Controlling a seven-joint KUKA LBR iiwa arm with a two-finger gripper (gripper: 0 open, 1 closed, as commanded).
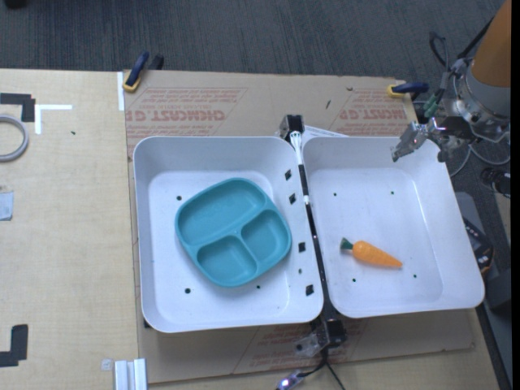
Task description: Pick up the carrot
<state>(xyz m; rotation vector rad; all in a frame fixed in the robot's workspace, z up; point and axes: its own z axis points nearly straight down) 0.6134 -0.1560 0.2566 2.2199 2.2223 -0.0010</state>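
- Over the far right corner of the right bin (382, 197), caught the gripper (409, 143) poised above the rim, with nothing seen in its grasp.
- Could not tell how wide it stood: too small and too blurred at that slant.
- Found the carrot (372, 253) well apart from the gripper, nearer the camera and a little toward the left bin (158, 218), lying flat on the white floor.
- Noted its green top turned toward the seam between the bins and its orange point toward the right wall.
- Placed the blue divided plate (234, 231) farther off again, beyond the carrot, in the other bin and out of the path.
- Judged the step in hand to be the approach, with the descent not yet begun.
- Needed first to travel level across the bin until centred over the carrot's thick middle, not its tapering point.
- Called for a wrist turn so that the closing line crossed the carrot's short width.
- Wanted a generous opening on the way down and a stop just shy of the floor.
- Risked a roll or skid on the smooth plastic if one side touched first.
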